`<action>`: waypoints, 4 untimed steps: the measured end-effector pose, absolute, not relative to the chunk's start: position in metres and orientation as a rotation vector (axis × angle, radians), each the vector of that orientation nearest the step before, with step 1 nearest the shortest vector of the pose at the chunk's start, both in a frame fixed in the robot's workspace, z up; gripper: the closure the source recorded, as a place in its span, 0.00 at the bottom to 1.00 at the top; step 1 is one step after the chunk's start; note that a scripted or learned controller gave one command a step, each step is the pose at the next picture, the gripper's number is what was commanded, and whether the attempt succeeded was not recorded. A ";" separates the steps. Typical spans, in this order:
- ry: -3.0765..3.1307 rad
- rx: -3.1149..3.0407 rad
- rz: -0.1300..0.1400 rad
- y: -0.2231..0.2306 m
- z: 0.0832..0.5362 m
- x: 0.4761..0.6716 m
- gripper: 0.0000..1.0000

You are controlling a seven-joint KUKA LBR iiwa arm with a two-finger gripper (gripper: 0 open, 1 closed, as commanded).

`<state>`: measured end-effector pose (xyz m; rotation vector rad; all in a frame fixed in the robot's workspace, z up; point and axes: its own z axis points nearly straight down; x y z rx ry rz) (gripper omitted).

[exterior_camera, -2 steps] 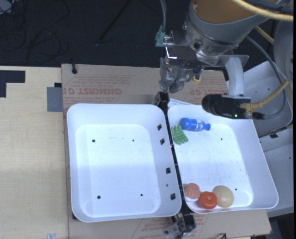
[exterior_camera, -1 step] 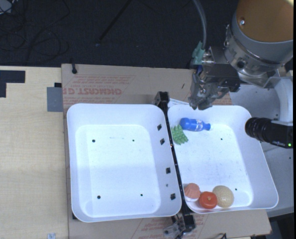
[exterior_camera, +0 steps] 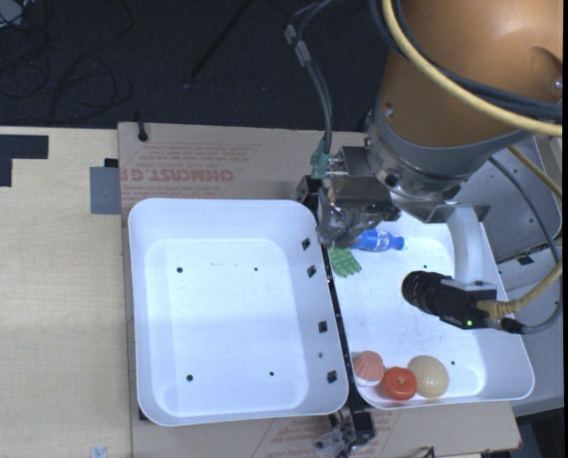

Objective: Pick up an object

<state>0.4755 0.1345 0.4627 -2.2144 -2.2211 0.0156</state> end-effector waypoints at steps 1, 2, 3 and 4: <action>-2.222 -2.213 0.018 0.172 0.351 0.475 1.00; -2.219 -2.221 0.007 0.170 0.357 0.476 0.00; -2.216 -2.216 0.025 0.203 0.198 0.473 0.00; -2.230 -2.216 -0.018 0.246 0.335 0.477 0.00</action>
